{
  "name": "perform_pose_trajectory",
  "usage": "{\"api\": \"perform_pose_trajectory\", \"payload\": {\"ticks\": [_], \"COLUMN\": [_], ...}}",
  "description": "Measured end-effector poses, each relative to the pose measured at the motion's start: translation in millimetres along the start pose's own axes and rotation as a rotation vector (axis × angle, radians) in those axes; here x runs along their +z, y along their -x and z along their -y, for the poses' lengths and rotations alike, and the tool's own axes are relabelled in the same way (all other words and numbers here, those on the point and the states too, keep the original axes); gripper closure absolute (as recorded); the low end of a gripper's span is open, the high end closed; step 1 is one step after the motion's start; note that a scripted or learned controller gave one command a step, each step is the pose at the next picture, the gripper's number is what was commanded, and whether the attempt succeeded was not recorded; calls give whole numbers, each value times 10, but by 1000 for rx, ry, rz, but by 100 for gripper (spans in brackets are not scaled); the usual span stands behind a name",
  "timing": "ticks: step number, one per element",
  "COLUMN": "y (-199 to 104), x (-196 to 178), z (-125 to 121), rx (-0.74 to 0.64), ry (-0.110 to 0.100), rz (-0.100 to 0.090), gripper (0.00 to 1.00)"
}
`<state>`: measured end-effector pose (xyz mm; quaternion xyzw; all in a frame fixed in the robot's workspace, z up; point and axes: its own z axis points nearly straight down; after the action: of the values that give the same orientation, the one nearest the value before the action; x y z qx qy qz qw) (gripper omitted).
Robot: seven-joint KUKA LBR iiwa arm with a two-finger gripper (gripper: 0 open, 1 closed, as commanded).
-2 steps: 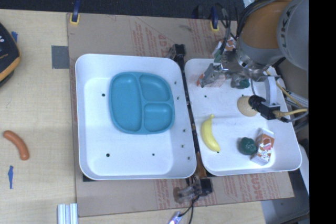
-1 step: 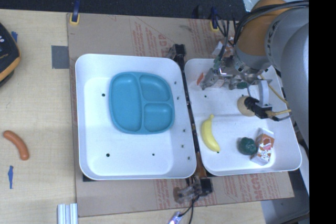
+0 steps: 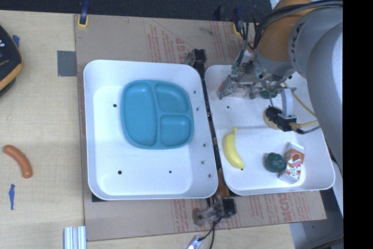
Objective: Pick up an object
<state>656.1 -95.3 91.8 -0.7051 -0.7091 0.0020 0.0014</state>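
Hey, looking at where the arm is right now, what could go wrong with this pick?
1. The gripper sits at the far end of the right bin, away from the banana, green object and carton, so closing here would likely grab nothing.
2. The green object and carton appear to touch; reaching for one may nudge the other.
3. The banana lies near the bin's left wall, leaving little finger room.

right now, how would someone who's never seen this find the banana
Look in the right-hand white bin, the one without the blue divided plate. The banana lies near that bin's left wall, toward the front. It is the only long yellow curved thing; its neighbours are a dark green lump and a small carton.
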Motion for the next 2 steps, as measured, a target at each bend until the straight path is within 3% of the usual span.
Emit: {"api": "perform_pose_trajectory", "payload": {"ticks": [2], "y": [235], "x": [-4], "z": [-2], "rx": [3], "ry": [4], "rz": [0], "gripper": [0]}}
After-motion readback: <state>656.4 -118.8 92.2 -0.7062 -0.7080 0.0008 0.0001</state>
